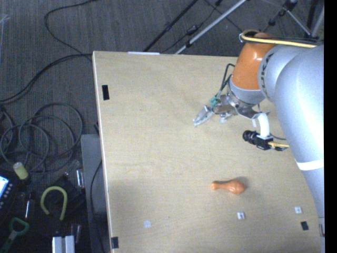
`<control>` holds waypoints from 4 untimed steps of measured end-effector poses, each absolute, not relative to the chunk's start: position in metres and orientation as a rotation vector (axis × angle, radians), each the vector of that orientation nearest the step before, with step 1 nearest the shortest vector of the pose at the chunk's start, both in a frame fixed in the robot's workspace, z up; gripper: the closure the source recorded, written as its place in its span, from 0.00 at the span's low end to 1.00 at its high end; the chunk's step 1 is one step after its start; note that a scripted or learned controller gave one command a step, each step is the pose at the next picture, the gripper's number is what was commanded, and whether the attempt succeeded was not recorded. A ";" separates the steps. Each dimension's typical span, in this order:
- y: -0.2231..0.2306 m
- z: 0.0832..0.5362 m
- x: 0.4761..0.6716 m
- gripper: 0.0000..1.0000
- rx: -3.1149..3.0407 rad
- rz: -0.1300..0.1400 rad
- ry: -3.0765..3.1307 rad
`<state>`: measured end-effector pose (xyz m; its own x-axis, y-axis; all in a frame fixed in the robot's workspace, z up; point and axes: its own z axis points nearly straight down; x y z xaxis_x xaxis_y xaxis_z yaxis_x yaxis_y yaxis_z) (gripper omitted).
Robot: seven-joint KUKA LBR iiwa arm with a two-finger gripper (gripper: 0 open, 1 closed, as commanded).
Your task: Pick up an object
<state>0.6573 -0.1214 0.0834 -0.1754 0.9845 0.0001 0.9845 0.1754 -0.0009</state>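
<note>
An orange, pear-shaped object [230, 186] with a thin neck pointing left lies on its side on the tan bench top [158, 152], toward the front right. My gripper [212, 118] hangs over the bench's right-middle part, well behind the orange object and apart from it. Its metal fingers [201, 118] point left and stand spread, with nothing between them. Above the wrist the orange band [247, 70] and the grey arm [295, 104] reach in from the right.
A black cable clip [258, 139] hangs from the wrist just right of the gripper. Small black and white markers [240, 215] dot the bench's edges. Left of the bench, cables and tools [47, 194] lie on the floor; tripod legs [226, 12] stand behind.
</note>
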 end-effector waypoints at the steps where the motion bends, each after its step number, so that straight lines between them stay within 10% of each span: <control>1: -0.141 0.116 0.668 0.00 -2.058 0.001 -2.374; 2: -0.137 0.084 0.668 0.00 -1.705 0.004 -2.639; 3: -0.136 0.093 0.668 1.00 -1.705 0.003 -2.640; 4: -0.136 0.093 0.668 0.00 -1.705 0.003 -2.640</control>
<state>0.6684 -0.1357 0.0930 -0.4112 0.9115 -0.0019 0.9115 0.4112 -0.0014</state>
